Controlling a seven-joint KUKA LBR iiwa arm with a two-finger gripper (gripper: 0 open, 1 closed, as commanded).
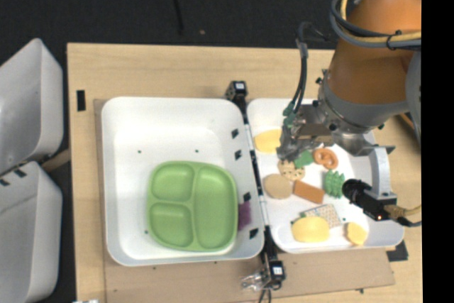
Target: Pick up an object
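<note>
So from the overhead camera, the hand [289, 147] is down inside the right-hand white plastic bin [383, 241], near that bin's far left corner. Honestly can't tell how wide it's open or whether it's got anything; it's a dark lump from this angle. Directly under its tip is a small speckled beige cookie-shaped piece [286, 169], looks close to touching but I can't be sure. Just left of the hand sits a pale yellow rounded piece [267, 140]. Below the cookie there's a tan bun-like disc [277, 186] and right beside that an orange-brown rectangular block [308, 191]. To the hand's right: an orange pretzel-shaped ring [325, 157], and past it a spiky green plastic piece [333, 183]. Near edge of the bin has a yellow lemon-shaped toy [310, 228] and a small yellow wedge [356, 232]. The left white bin [120, 152] holds a green divided plastic tray [193, 205], well away from the hand. Both bins sit on the wooden worktop [85, 67].
</note>
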